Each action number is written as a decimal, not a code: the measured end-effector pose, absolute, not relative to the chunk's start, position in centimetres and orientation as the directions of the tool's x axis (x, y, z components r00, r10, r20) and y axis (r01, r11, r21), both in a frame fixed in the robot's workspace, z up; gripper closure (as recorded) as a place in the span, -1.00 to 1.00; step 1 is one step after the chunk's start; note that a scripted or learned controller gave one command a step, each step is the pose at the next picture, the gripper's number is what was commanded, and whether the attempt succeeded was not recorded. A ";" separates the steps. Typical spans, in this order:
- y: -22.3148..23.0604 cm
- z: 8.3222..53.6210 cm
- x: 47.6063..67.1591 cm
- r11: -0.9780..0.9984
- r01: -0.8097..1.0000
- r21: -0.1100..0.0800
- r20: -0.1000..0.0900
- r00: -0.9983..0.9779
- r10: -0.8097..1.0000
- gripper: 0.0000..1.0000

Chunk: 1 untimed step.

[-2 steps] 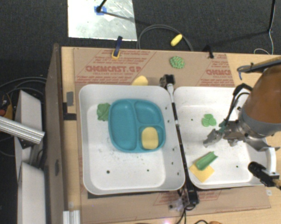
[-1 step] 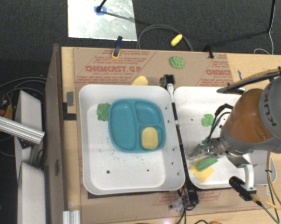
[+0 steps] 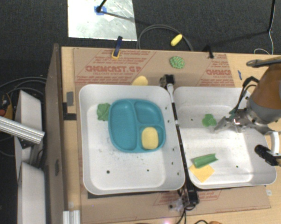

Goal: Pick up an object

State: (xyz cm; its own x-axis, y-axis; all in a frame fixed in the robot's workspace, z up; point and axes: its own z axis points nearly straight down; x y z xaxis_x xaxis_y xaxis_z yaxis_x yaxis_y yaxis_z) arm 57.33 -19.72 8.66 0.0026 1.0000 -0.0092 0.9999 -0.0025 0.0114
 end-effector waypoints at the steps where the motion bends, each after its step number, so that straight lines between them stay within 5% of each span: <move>1: -13.0 8.8 64.6 0.011 1.000 0.010 0.000 -0.011 1.000 -1.00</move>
